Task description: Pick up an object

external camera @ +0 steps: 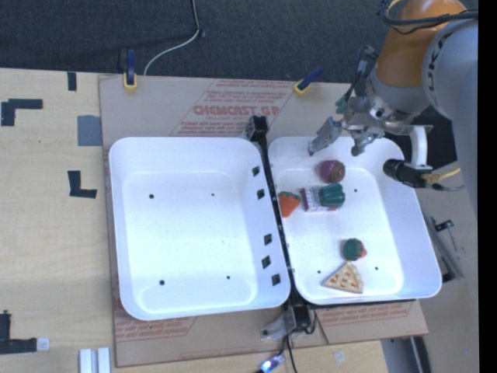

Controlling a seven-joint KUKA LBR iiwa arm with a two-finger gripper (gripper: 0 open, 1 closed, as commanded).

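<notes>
Pizza slice (344, 279) right bin (404, 231) | cardboard (225, 111) reads "CHEMCAST" | claw (342, 142) spread, holding nothing

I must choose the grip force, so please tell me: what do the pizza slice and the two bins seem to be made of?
Pizza slice: probably a moulded plastic toy, matte; its colours look flat and its shape stiff, though foam is possible. Bins: seemingly thin rigid plastic, smooth and slightly glossy, with rounded formed rims.

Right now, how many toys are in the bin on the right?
5: a purple ball near the back, an orange piece by the divider, a green piece beside it, a small green ball, and a pizza slice in front.
</notes>
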